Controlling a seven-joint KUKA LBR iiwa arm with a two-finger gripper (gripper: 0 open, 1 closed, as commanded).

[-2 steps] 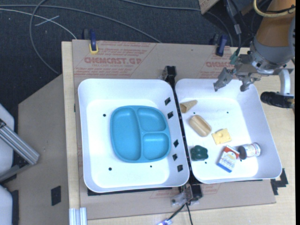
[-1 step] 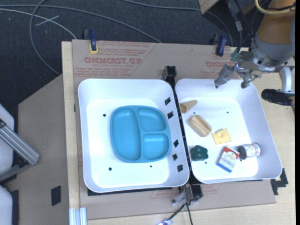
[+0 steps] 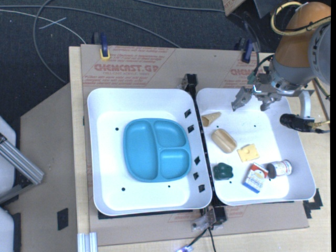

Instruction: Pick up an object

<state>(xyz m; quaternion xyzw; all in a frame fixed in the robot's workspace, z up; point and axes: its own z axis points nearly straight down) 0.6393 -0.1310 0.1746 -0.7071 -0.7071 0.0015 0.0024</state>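
**Gripper above the right bin, nothing in it**

Nearest the camera lay a small box and a little jar, just beside each other in the right bin. Further back sat a green lump, a yellow cheese wedge, a tan bread roll and a smaller tan piece. The gripper hung over the far end of that bin — fingers spread apart, holding nothing. The left bin held a blue divided plate.
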